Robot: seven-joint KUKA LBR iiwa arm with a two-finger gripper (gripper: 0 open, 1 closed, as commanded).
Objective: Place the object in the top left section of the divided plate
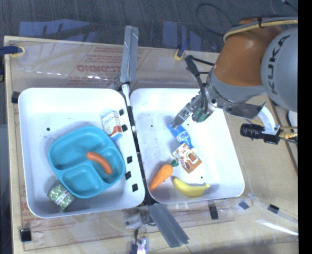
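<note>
The blue divided plate (71,153) lies in the left bin (39,110). An orange sausage (99,162) rests on the plate, across a divider toward its right side. My gripper (186,115) hangs over the upper middle of the right bin (224,142), tilted down to the left. Its tip is right above a small blue packet (181,135) and may be touching the packet's upper end. Lower in that bin lie a brown and white carton (187,159), a carrot (161,177) and a banana (190,187).
A small red and white carton (112,124) sits just off the plate's upper right rim. A green patterned can (60,195) lies at the plate's lower left. A raised wall (132,142) with black clips divides the two bins.
</note>
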